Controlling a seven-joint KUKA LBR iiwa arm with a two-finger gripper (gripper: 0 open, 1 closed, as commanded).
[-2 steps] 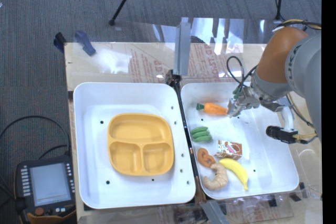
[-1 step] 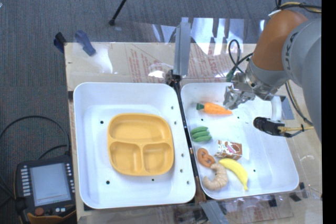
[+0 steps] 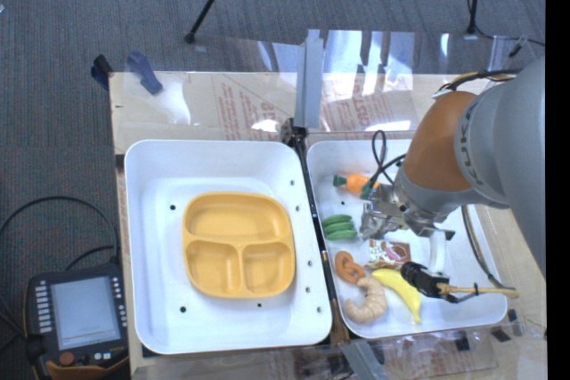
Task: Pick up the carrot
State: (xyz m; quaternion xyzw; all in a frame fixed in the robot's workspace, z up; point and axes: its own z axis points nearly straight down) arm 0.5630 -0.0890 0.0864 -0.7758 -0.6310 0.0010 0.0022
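Currently seeing gripper (image 3: 378, 223) down low in right bin (image 3: 343, 156), left of that bin's middle. Can't tell how far open, or whether clamped on anything: wrist in the way and too small to resolve.

Positions below given relative to gripper, as seen from the camera:
- Carrot (image 3: 357, 184): just above and slightly left. Close but apart, not touching. Lying flat on bin floor, green top pointing left, orange body toward gripper side.
- Green pods (image 3: 339, 227): straight left, near, lying flat.
- Small printed card (image 3: 389, 252): just below, partly tucked under gripper body.
- Orange ring piece (image 3: 347, 265): below and left, near.
- Banana (image 3: 401, 292): below, a bit right, lying at a slant.
- Tan shrimp-like curl (image 3: 368, 303): further below, just beside banana's left end; can't tell if touching.
- Arm (image 3: 445, 156): up and right, orange band right above the wrist, grey link running off to the right.
- Left bin (image 3: 156, 191): well to the left, holding yellow tray (image 3: 238, 243) with three compartments, sitting flat near that bin's centre.
- Pendant (image 3: 85, 311): far left and lower, off the bench.
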